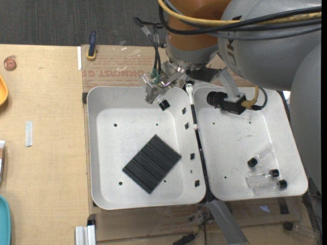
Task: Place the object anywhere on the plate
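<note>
One two-finger gripper hangs low over the far edge of the left-hand bin, close to that bin's far right corner. From this angle it is not possible to tell whether the gripper is open or closed.

Just below it, and touching it or nearly so, is a small black piece. This is probably the object to be placed. Whether it is gripped or simply resting on the bin floor cannot be made out.

The piece looks like a tiny, hard, squarish block. It is likely very light and stiff, with little surface to grip. A pinch across two flat opposite sides, held level, would suit it best. It could flick away or twist out of a loose or off-centre hold.

Further toward the near edge of the same bin lies the plate. It is a flat, black, ribbed rectangle turned diagonally, well apart from the gripper. Its ridged top should stop a small part from sliding.

The right-hand bin sits edge to edge with the left one. In its near right corner is a loose cluster of clear vials with black caps. They appear light, smooth and round, so they would probably roll, and their clear walls are hard to see.

A pale wooden bench stretches beyond the left bin's outer edge.
</note>
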Controlling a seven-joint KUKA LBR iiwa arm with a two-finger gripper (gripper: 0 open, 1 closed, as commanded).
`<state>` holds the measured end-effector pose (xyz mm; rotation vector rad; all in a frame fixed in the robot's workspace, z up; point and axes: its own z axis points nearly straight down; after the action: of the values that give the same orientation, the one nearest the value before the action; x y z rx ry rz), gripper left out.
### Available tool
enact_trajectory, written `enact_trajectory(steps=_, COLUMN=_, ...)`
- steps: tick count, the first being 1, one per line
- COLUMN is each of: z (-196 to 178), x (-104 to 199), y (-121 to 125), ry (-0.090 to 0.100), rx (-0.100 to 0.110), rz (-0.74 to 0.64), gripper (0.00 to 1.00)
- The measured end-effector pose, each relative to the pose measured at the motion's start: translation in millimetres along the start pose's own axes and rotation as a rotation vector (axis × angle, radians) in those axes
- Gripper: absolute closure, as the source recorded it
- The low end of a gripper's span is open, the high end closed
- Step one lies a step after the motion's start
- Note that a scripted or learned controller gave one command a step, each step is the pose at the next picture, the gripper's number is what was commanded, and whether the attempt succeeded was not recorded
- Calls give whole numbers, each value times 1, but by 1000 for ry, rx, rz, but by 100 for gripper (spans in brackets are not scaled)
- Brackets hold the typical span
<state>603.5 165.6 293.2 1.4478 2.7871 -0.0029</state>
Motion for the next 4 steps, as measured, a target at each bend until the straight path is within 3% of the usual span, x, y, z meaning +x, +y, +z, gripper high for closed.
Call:
enact_trajectory(steps=1, z=-40, x=2, y=-100, ry=1, rx=0, rz=-335, gripper=100)
enact_trajectory(steps=2, z=-40, x=2, y=-100, ry=1, rx=0, rz=-335, gripper=0)
enact_trajectory(steps=3, z=-99, x=-21, y=-73, ry=-2, rx=-4, rz=-729, gripper=0)
enact_trajectory(steps=4, z=-149, x=-56, y=-24, ry=-4, rx=-5, rz=-1133, gripper=0)
